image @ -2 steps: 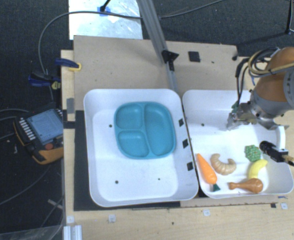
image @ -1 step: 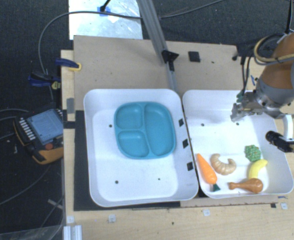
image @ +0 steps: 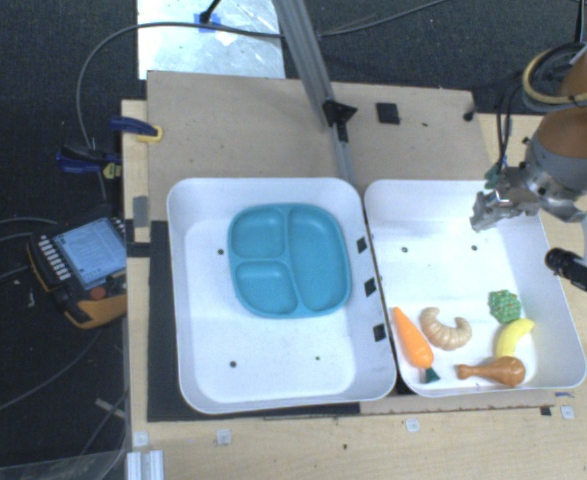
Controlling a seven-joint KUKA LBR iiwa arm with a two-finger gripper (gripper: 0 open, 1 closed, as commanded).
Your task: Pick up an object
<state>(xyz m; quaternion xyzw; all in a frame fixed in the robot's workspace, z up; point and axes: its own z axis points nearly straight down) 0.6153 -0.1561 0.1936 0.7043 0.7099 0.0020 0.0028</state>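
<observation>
I am watching the pincer hanging over the far part of the right bin, well apart from the food toys along the near wall: carrot, croissant, drumstick, banana and broccoli. I cannot tell how its grip is standing; nothing is showing in it. I am judging the carrot the best pick, lying apart on the left. I am planning to come down over its middle, straddling its width.
</observation>
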